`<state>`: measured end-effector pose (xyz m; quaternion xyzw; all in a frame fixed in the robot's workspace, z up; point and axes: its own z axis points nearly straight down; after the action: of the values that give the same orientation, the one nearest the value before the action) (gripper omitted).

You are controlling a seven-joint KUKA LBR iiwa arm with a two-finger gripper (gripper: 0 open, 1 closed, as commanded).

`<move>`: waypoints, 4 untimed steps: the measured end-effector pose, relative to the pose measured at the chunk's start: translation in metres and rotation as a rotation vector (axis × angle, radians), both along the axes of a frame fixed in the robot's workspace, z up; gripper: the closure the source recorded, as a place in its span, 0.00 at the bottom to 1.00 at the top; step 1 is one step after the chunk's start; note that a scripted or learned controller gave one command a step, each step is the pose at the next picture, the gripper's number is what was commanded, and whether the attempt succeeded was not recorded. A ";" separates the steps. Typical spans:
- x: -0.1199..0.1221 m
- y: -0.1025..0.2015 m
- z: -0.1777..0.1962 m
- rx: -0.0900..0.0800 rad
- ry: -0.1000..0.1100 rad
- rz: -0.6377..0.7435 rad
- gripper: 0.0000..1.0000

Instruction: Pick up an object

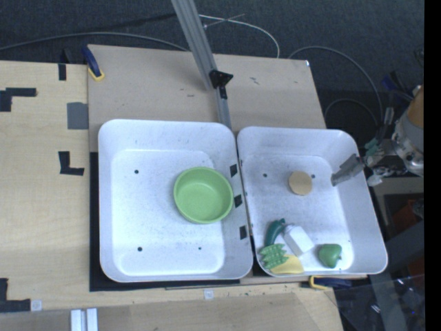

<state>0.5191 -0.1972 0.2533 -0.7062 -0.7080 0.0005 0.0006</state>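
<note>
The right bin holds a tan round disc near its middle. Along its front edge lie a dark green curved toy, a white block, a light green ridged toy, a yellow piece and a small green rounded object. A green bowl sits upright in the left bin. My gripper hangs over the right bin's right rim, to the right of the disc and apart from it, with nothing seen in it.
A grey slanted pole ends at a black clamp behind the bins. A blue and yellow clamp sits at the board's back left corner. Cables loop on the dark floor behind.
</note>
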 end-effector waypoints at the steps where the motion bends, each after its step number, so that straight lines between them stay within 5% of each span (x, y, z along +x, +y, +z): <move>1: 0.000 0.000 0.000 0.000 0.000 0.000 0.00; 4: -0.010 -0.001 -0.163 0.002 0.006 -0.001 0.00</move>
<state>0.5093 -0.1982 0.0902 -0.7066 -0.7076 0.0019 0.0032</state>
